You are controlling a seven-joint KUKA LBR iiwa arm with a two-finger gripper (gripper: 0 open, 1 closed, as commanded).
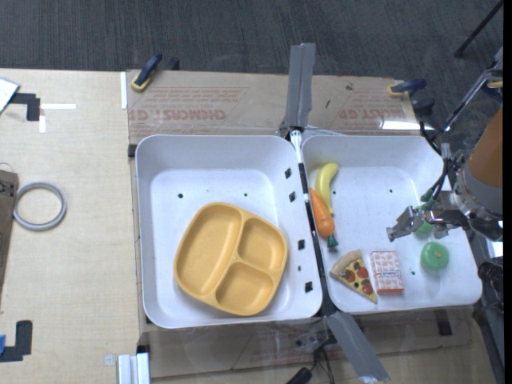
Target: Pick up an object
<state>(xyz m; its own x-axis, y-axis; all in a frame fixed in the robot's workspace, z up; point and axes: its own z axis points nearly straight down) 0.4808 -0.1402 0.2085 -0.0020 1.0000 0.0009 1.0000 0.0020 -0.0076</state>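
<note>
The claw hangs over the right bin, reaching in from the right side, with its metal fingers pointing left toward the middle of that bin. The fingers look parted with nothing seen between them, so the claw is open and grips no object. Just beside it, to the lower right, sits a green round toy, apart from the fingers. Near the bin's front wall lie a toy pizza slice and, touching or nearly touching its right side, a small red-and-white carton. Along the bin's left wall a yellow toy banana lies above an orange toy carrot, the two overlapping at their ends; both are well apart from the claw.

The left bin holds a yellow divided plate with three compartments, lying flat toward the front of the bin.

On the tabletop to the far left rests a grey tape ring. A sheet of cardboard lies behind both bins, held by a blue clamp at its left corner
</note>
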